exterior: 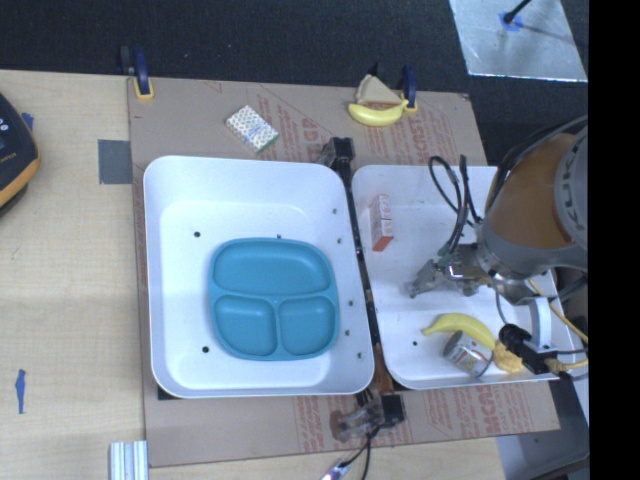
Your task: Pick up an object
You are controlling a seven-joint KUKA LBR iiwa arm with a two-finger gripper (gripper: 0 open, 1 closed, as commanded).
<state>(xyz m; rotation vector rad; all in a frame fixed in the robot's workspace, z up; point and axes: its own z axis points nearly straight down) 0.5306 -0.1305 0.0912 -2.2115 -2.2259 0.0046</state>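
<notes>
Cardboard covers the pale surface [70, 298] under two white bins; nothing is lifted yet, so the pick is all still to do; the gripper [425, 280] hangs low over the right bin [400, 183], apparently empty, how far open I cannot tell; a banana [455, 326] lies just beside it, a small carton [381, 222] farther off.

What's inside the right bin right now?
In the right bin: a small red-and-white packet, a banana, a metal can and the hand. The arm covers its right side.
</notes>
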